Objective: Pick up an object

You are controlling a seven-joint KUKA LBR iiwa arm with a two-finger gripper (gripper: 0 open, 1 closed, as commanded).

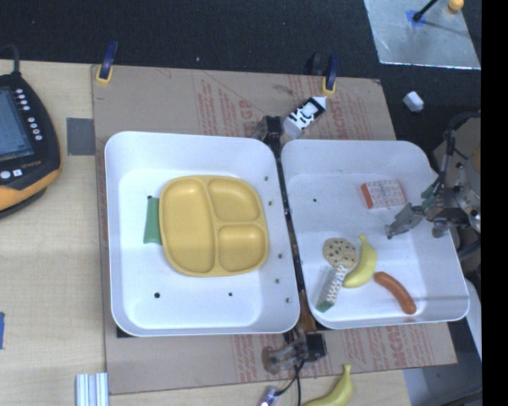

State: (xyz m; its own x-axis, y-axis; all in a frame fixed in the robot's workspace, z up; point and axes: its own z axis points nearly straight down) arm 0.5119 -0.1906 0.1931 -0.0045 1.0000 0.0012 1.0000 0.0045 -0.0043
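so starting at the bottom of the camera view, there's a spare banana (337,389) lying on the cardboard outside the bins, just below the right bin (322,163). using that right bin as the anchor: inside it, along its near edge, sits a sausage (394,292) towards the near right corner, and to its left a yellow banana (361,263) leaning against a cookie (339,249), with a grater-looking thing (330,288) just under the cookie. further back in that bin is a small red and white packet (383,194), on its own, well apart from the cluster.

the gripper (402,223) pokes in over the bin's right rim, roughly between the packet and the banana. nothing sits between its fingers as far as i can see, and honestly it's too small and dark to say if they're spread or pinched together, so i cannot tell.

left of the right bin is the other bin (123,227) with a yellow divided plate (213,224) on top of something green (152,220). far left, a teach pendant (13,146).

what could go wrong: if it drops on the banana/cookie/grater pile, those are touching, so a finger could land on the neighbour and shove everything aside. the packet lies flat, so the fingers may just skate over it. the sausage is round and near the wall, so it could roll away.
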